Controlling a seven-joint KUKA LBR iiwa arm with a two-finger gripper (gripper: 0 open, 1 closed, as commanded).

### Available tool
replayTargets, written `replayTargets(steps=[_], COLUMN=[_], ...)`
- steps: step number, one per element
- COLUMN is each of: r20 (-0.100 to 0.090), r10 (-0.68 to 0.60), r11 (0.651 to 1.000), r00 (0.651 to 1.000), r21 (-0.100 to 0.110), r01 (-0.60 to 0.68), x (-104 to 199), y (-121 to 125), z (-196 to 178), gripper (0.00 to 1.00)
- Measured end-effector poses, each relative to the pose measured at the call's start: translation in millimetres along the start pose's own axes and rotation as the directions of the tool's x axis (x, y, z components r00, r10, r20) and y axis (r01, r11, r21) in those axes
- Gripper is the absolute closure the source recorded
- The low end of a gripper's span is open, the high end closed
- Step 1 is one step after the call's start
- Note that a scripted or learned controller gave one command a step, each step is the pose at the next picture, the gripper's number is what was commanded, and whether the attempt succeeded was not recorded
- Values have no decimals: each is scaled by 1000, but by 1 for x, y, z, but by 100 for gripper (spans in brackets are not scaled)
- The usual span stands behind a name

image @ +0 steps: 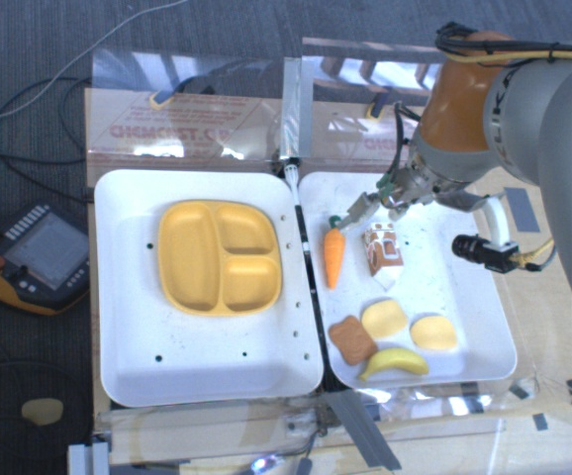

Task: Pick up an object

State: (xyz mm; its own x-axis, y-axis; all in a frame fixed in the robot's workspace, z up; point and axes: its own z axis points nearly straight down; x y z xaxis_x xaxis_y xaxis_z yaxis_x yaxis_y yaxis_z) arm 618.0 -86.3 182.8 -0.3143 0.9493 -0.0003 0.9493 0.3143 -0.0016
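The right bin (484,300) holds an orange carrot (333,256) near its left wall and a small red-and-white carton (383,249) beside it. Nearer the front lie a brown biscuit-like piece (351,339), two pale yellow lumps (385,318) (432,332) and a banana (395,364). My gripper (377,204) hangs low over the bin's back part, just above and between the carrot's green tip and the carton. Nothing visible is held in it.
The left bin (128,354) carries a yellow divided plate (220,257). A ridge (306,265) separates the two bins. A black camera-like fixture (484,250) sticks out at the right bin's right side. A teach pendant (29,260) lies off the bench at left.
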Motion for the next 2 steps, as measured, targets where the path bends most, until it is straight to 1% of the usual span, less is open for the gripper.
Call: replayTargets(steps=[1,2], r20=[1,1], r10=[-201,-201], r11=[980,980], r00=[980,980], r21=[-3,-5], r01=[201,201], x=[-63,-63], y=[-35,-34], z=[85,75], gripper=[0,100])
